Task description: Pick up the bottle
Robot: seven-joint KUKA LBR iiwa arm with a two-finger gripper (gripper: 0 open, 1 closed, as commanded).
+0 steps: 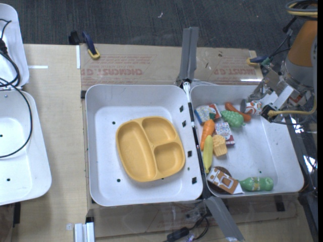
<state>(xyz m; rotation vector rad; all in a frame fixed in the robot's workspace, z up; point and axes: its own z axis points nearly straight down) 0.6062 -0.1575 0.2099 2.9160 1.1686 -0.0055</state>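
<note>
While you look down at the bench, you can see the green bottle (257, 184) lying on its side in the right bin (282, 150), close to that bin's front wall. It rests just beside a brown and white packet (222, 180). Nothing is touching the bottle, so the job is not done yet. In fact it looks like it has hardly begun.

Your gripper (255, 105) is at the back of the same bin, near the far right corner. It is well apart from the bottle. It sits low, by a small pile of toy food: a green bumpy toy (232, 118), a carrot (207, 131), a yellow banana (208, 153) and some little packets (223, 132). The wrist parts and cables make a jumble there, so you cannot tell how wide the tool is, or whether it has hold of anything.

The left bin (98, 135) holds a yellow tray (150, 148) with three parts, and that is not part of your job.

What is left, I think, is nearly all of it. You need to bring the arm toward the front of the right bin, come down over the bottle, close on it, and lift it up.
</note>
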